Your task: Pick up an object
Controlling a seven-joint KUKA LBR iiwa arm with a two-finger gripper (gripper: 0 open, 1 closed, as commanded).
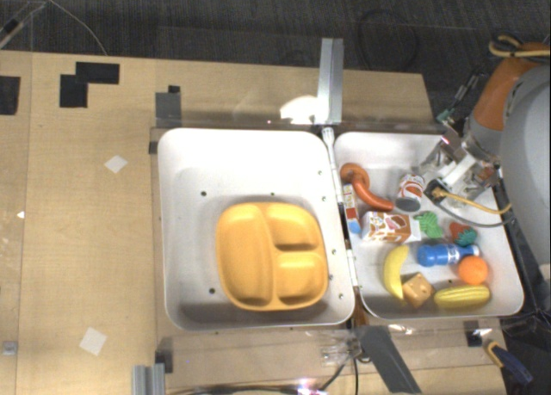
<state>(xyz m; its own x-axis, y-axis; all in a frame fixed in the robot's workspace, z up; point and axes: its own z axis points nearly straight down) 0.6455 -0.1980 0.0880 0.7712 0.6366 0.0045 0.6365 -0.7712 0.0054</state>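
Gripper (433, 180), finger state untellable, hangs at the right bin's (513, 294) 1 o'clock, arm slanting in from 3 o'clock.

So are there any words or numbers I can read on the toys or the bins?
No text reads clearly enough to quote.
Small printed packet in the right bin: red and brown print, too blurred to read.
Red and white can: markings too small to read.
Blue bottle: no readable label.
Yellow divided tray in the left bin: plain, no writing.
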